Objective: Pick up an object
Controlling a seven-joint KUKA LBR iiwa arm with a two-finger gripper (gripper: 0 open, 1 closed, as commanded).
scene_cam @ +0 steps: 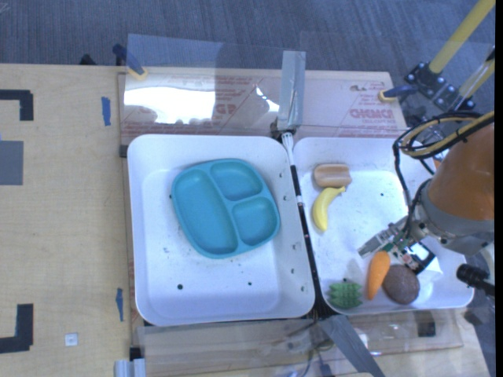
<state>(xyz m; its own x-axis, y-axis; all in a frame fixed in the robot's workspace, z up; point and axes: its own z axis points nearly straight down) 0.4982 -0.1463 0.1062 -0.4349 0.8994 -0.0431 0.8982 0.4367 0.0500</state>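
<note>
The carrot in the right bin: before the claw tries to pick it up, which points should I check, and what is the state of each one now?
1. Carrot in full sight in the right bin: ok.
2. Claw close to the carrot's upper end: ok.
3. Claw centred over the carrot: cannot tell.
4. Free room around the carrot: not ok; the brown round object lies right against it and the broccoli is near.
5. Banana and bread roll out of the way: ok.
</note>
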